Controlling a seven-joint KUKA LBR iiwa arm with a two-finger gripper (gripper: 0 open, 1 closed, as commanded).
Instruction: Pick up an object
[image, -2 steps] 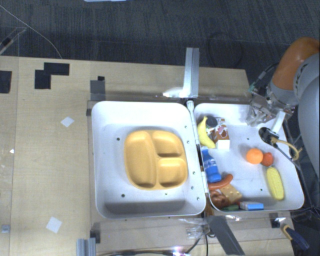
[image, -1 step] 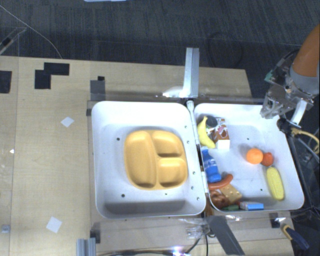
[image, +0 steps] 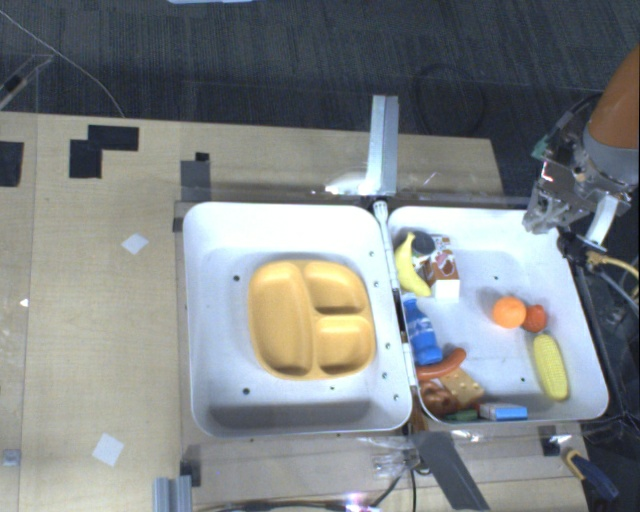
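the right bin (image: 575, 300) holds a scatter of toy food: a yellow banana (image: 409, 268) lies against its left wall with a small dark brown-and-white item (image: 437, 262) and a white block (image: 446, 291) just beside it, a blue bottle (image: 420, 333) runs down the same wall below them, and a red sausage (image: 441, 362) and a brown cookie-like piece (image: 458, 388) sit in the near left corner beside a small blue-and-white bar (image: 503, 411). nearer the middle an orange (image: 508, 312) touches a smaller red-orange piece (image: 535, 318), and an ear of corn (image: 551, 366) lies toward the right wall. the gripper (image: 566, 205) hangs over the far right corner of this bin, well apart from all the objects, with nothing seen in its grasp; how wide it stands cannot be told from this angle. the left bin (image: 210, 260) carries a yellow divided tray (image: 308, 318) at its centre
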